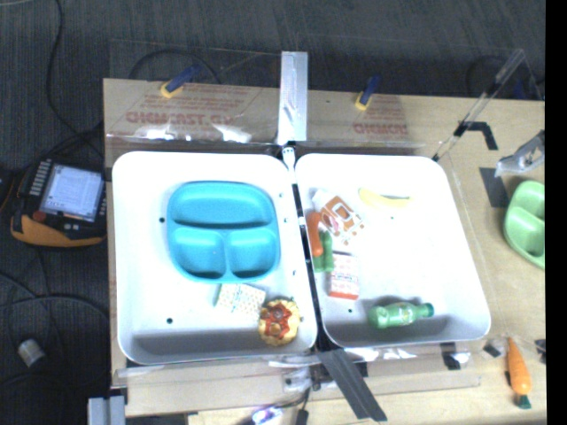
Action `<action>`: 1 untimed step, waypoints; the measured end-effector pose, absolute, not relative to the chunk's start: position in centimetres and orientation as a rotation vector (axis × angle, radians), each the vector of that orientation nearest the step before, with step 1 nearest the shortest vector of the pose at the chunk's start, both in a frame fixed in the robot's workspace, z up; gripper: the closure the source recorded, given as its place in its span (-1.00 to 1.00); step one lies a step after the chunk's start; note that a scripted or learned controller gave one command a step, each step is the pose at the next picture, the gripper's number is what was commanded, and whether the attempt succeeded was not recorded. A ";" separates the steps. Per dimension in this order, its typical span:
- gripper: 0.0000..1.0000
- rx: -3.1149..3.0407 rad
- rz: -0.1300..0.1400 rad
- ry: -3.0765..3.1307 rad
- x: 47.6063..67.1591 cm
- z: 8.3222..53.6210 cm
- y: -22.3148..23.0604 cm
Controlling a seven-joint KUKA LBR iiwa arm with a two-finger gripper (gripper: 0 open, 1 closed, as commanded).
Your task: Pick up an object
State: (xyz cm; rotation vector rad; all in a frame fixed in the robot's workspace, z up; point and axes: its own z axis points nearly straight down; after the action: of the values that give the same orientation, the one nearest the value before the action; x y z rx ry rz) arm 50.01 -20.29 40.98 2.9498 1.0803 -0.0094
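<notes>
Pincer state: cannot be determined. The right bin (425,246) contains a green bottle (399,313) lying near its front wall; the left bin (142,264) contains a blue divided tray (223,228).

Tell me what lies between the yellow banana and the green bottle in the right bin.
In the camera view, bare white bin floor separates the banana from the green bottle.
</notes>
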 end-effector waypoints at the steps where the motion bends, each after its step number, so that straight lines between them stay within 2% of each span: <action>1: -1.00 2.949 -0.009 1.097 48.2 17.4 -21.3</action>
State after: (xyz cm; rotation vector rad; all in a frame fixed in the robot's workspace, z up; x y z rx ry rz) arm 48.23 -21.31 17.44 2.9489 1.0965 -0.0087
